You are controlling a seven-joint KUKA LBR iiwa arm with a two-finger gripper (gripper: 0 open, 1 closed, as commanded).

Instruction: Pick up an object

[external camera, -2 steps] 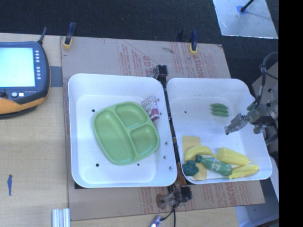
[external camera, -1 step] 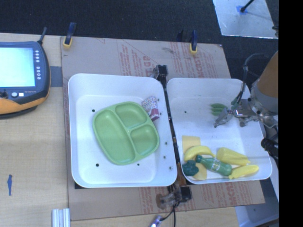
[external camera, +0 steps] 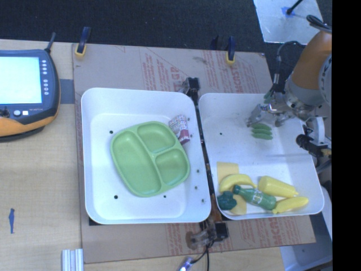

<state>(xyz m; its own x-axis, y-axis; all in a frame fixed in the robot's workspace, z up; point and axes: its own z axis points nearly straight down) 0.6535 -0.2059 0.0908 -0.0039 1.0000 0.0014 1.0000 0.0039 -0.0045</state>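
Gripper [external camera: 264, 116] over the right bin's [external camera: 225, 103] far part, a green pod [external camera: 262, 131] just below it. Bare floor lies to its left. Toward the near wall [external camera: 271, 214], piled toys [external camera: 259, 195] block passage.

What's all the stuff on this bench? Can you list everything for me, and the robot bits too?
Bins: 2, white, side by side on the bench.
Divided plate: 1, light green, in the left bin.
Small can: 1, red and white label, left bin, at the plate's upper right edge.
Green ridged item: 1, right bin, just below the gripper; too small to identify.
Yellow flat piece: 1, right bin, near corner.
Banana: 1, yellow, on the flat piece.
Green bottle: 1, lying among the yellow items.
Yellow toys: 2, right of the bottle.
Dark green lump: 1, left of the bottle.
Handheld screen: 1, grey and orange, far left.
Clamps: 2, blue and yellow, back edge.
Gripper: 1, over the right bin.
Arm: 1, grey with orange band, from the right.
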